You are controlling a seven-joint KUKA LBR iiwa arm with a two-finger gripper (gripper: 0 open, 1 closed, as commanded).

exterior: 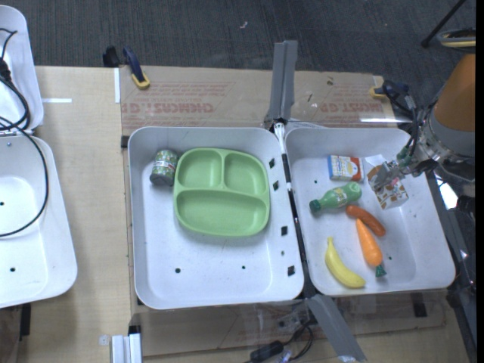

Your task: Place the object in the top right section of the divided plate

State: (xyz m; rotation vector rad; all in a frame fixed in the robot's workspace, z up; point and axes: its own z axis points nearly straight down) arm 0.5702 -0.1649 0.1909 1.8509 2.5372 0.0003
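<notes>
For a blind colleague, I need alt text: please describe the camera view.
A green divided plate lies in the left bin, a small can beside it. In the right bin, the tool is over a small carton, near a green bottle, carrot and banana.

Left bin [144, 263]: green divided plate [222, 192] sits toward the back; all three sections bare, open from above. Small can [162, 166] just beside plate's left rim, crowding that side. Front half of bin floor free.

Right bin [423, 274]: crowded centre. Green bottle [336, 198], sausage [367, 221], carrot [370, 249], banana [343, 265] lie close together; small carton [345, 167] and a patterned packet [391, 193] near the back. Floor open along right side and front left corner.

Raised bin walls meet between bins; grey upright post [283, 82] stands behind that joint.
</notes>
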